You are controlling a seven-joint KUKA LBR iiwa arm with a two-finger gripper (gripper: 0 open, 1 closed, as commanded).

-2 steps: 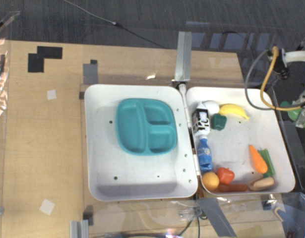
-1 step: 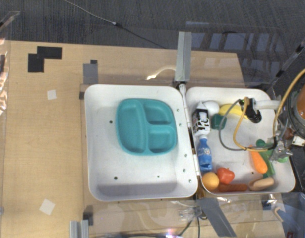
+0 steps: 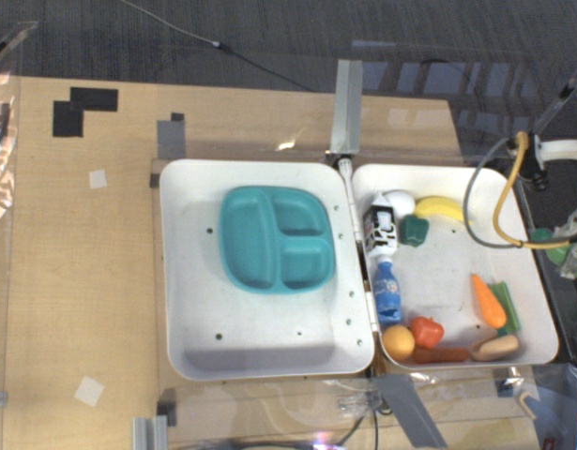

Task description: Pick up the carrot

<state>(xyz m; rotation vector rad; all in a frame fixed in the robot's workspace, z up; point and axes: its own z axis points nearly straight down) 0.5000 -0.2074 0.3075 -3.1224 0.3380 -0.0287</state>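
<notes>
item 1, carrot (image 3: 487,303): orange, lying in the right bin (image 3: 438,279) toward its right wall, thick end pointing to the near corner, tip pointing away. a slim green vegetable (image 3: 507,306) is lying along its right side, touching or just beside it. nothing is gripping the carrot.

item 2, tan roll-shaped piece (image 3: 495,348): resting just below the carrot's thick end, against the near wall of the same bin.

item 3, dark red sausage (image 3: 441,354): lying along the near wall, between the tan piece and an orange ball (image 3: 398,341) sitting in the near left corner.

item 4, red tomato (image 3: 426,330): sitting just beside the orange ball and above the sausage.

item 5, blue bottle (image 3: 387,293): lying along the bin's left wall, above the orange ball.

item 6, black-and-white bottle (image 3: 382,223): lying at the far left of the bin, in line with the blue bottle.

item 7, green pepper (image 3: 414,232): sitting just beside the black-and-white bottle, with a banana (image 3: 440,209) lying near the far wall behind it.

item 8, teal divided plate (image 3: 274,239): resting in the middle of the left bin (image 3: 189,345), well apart from the carrot.

item 9, yellow cable (image 3: 499,204): looping over the right bin's far right corner.

item 10, bench (image 3: 82,279): wooden, carrying both bins side by side, with black tape marks (image 3: 82,109) showing at its far left.
</notes>
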